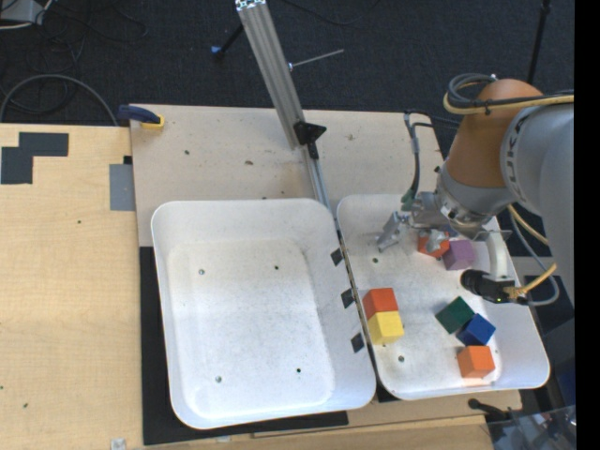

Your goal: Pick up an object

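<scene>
Red object (432,246): far part of the right bin (525,368), under the gripper, touching the purple block (459,253).
Gripper (411,229): over the red object (whether it grips, I cannot tell).
Other blocks: orange-on-yellow pair (382,314) near the divider; green block (455,315), blue block (478,330), orange block (475,361) near right.

We count two white bins on the worktop: the left bin (248,317) and the right bin (422,364). Seven blocks show: two orange (381,301) (476,361), one yellow (385,326), green (455,315), blue (479,330), purple (459,253), and a red one (433,245), partly hidden.
</scene>
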You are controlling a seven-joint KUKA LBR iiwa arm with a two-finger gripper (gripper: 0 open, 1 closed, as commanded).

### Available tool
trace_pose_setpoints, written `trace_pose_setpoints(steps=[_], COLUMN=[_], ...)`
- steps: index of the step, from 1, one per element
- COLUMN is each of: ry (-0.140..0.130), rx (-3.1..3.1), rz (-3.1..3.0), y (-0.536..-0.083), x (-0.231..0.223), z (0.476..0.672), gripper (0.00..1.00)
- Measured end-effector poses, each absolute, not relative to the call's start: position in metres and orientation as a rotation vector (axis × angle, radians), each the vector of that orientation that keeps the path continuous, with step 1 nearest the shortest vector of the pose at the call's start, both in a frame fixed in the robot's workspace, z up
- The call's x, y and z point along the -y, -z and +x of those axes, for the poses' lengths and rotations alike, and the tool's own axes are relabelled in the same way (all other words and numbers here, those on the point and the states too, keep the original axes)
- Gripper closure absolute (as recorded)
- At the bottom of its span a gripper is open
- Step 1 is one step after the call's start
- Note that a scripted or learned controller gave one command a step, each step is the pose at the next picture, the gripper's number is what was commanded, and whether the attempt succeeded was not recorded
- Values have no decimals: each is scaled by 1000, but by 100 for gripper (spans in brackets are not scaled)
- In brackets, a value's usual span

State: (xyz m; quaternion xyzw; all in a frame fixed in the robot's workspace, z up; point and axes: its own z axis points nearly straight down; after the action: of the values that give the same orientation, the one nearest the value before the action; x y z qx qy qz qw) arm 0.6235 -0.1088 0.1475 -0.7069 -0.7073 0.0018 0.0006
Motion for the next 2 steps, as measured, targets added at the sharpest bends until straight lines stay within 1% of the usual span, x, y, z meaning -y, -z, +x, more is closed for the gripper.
trace_pose_setpoints(steps=[1, 2], ry=[-2, 1], rx=[2223, 2225], rz=[-2210, -2219], y=[-192, -190], x=[19, -12], z=[555, 613], gripper=[0, 0])
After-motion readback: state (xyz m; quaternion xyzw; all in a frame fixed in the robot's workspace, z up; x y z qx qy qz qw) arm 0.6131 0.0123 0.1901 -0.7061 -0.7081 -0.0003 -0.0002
